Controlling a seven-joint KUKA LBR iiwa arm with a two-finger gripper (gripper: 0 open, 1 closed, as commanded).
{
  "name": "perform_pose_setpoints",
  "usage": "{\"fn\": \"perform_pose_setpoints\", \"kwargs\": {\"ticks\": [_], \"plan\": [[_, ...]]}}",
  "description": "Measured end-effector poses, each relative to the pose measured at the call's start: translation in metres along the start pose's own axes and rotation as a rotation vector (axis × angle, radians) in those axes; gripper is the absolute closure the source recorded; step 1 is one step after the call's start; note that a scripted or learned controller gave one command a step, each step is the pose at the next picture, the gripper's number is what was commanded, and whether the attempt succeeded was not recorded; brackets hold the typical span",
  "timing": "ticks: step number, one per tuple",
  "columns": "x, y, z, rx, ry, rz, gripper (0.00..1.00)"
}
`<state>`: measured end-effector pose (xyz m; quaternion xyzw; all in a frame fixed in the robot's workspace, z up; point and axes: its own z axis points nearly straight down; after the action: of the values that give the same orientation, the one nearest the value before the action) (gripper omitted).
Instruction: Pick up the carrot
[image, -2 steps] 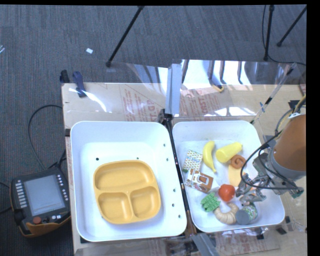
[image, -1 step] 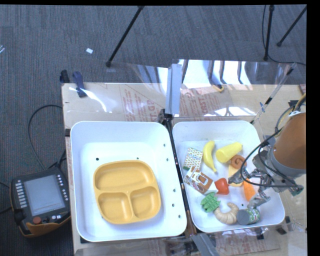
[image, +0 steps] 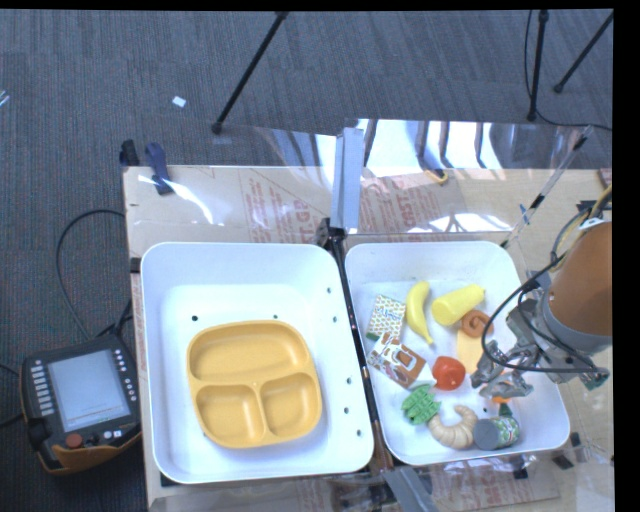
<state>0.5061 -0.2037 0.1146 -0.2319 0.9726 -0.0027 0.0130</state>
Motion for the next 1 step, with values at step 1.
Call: {"fn": "perform_pose_setpoints", "kwargs": {"ticks": [1], "plan": [[-0.0170, 0.0098, 0.0062, -0.008, 0.026, 0.412, 1.00]]}}
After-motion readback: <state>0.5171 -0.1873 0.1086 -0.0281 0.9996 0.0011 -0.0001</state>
